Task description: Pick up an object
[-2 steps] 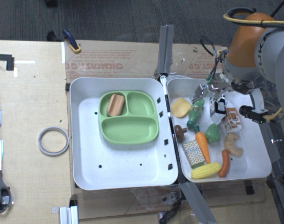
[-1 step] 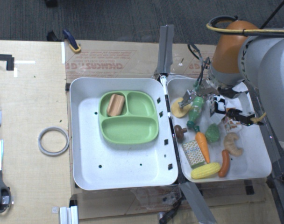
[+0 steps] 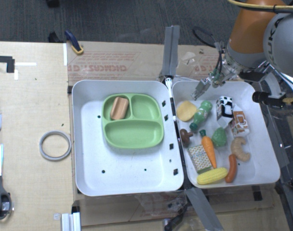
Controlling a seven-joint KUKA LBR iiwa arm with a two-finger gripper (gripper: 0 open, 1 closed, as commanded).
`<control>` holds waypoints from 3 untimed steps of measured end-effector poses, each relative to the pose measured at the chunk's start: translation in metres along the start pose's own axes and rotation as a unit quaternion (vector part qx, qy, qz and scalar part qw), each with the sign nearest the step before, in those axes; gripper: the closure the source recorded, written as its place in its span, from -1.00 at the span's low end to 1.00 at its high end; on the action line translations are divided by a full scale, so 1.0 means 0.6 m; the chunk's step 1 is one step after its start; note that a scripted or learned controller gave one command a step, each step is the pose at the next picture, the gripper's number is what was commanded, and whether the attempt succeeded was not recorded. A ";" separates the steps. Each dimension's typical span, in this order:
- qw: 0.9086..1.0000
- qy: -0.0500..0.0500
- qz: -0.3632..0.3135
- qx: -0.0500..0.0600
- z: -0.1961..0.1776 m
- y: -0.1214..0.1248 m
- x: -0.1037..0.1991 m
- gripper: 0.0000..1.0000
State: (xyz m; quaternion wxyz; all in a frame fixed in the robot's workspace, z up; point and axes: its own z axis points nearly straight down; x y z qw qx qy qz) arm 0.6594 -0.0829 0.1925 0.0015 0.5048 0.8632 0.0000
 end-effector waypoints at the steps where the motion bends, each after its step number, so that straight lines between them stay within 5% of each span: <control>1: 1.000 0.000 -0.030 0.000 0.167 -0.018 -0.030 -1.00; 2: 1.000 0.000 -0.028 -0.001 0.149 -0.017 -0.032 1.00; 3: 0.998 0.000 0.055 0.000 0.000 0.014 0.042 1.00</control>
